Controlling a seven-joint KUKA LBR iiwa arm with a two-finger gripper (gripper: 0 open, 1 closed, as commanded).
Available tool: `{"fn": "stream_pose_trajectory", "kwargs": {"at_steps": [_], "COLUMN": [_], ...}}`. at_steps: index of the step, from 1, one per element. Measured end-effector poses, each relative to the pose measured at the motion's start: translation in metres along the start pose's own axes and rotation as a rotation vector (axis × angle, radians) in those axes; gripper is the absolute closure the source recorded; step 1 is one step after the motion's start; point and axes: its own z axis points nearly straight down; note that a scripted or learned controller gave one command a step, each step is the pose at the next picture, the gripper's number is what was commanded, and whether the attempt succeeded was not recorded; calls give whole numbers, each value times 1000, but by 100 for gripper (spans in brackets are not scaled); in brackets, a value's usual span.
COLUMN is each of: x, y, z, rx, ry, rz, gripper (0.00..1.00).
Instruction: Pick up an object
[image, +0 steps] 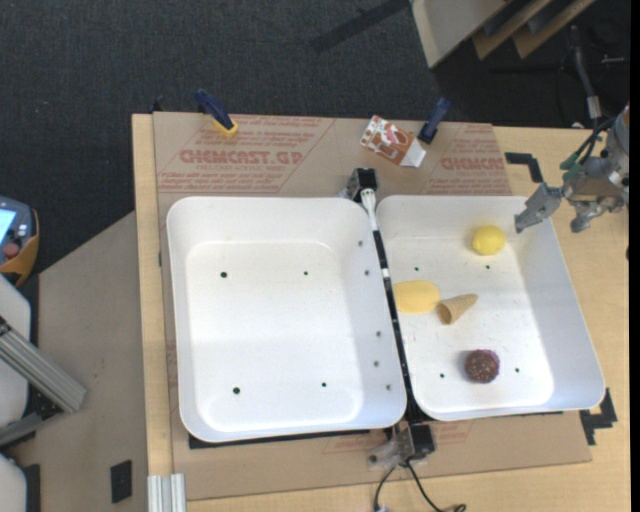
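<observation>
Pincer (562, 205) first: we see it at the far right corner of the right bin (560, 300), its two grey fingers spread apart with nothing between them, one tip over the bin's rim and the other just outside it.

Four candidates lie in that bin. We count a yellow ball (489, 240) nearest the pincer, a yellow oblong lump (415, 296) close to the divider, a small tan cone (457, 308) just beside the lump, and a dark reddish ball (482, 365) toward the near edge. The left bin (270, 310) holds nothing we could pick.

We judge the risks as follows. The yellow ball is round and may roll away if one finger reaches it before the other. It also sits near the bin's sloped wall, so a descending finger could strike the rim instead. The lump and cone sit so close that a grab at either might nudge the other or catch both.

On the cardboard sheet (260, 155) that covers the tabletop behind the bins we read red print, "CHEMCAST GP", repeated at the right but partly hidden. A small red and white packet (392, 141) lies there too; its print is too small for us to read.
</observation>
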Motion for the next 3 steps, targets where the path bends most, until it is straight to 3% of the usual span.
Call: {"fn": "stream_pose_trajectory", "kwargs": {"at_steps": [1,2,3], "x": [69,137,226], "y": [61,63,63], "z": [175,60,-17], "rx": [5,-8,-9], "ry": [5,1,3], "rz": [-7,-6,-9], "gripper": [0,0,0]}}
